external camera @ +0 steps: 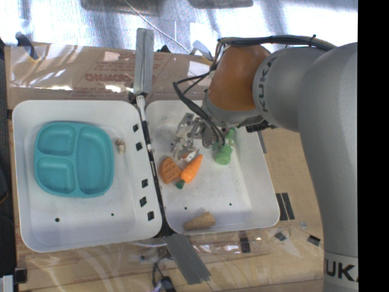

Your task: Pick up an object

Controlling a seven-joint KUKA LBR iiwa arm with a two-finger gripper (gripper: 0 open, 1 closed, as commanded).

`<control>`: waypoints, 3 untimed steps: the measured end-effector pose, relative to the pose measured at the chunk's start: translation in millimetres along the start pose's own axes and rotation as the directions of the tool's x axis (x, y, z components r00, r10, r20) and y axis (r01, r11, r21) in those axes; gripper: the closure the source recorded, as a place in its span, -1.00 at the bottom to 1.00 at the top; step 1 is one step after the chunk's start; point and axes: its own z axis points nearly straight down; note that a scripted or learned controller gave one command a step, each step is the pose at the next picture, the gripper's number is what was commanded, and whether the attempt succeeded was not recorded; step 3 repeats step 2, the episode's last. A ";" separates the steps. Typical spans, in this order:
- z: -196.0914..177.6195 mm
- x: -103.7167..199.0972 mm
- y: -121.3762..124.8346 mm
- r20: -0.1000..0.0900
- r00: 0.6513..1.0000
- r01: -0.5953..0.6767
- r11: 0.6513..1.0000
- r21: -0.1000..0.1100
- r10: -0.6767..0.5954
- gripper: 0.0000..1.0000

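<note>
In the right bin my gripper hangs low, its metal fingers pointing down and left just above the toys. An orange carrot with a green stub lies right below the fingertips, touching a round orange waffle-like piece on its left. A green bottle-shaped toy lies just right of the gripper, partly under the wrist. A tan bread-like piece rests near the bin's front wall. Nothing shows between the fingers.
The left bin holds a teal divided plate and a small dark object beside it. The grey arm covers the right side of the right bin. Cardboard and tape lie behind the bins.
</note>
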 end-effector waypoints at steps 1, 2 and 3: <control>-84.1 -5.0 83.8 -0.011 0.985 0.173 0.985 -0.004 -0.173 1.00; -80.7 32.1 149.5 -0.020 0.978 -0.207 0.978 0.005 0.207 1.00; -80.7 32.1 149.5 -0.020 0.978 -0.207 0.978 0.005 0.207 1.00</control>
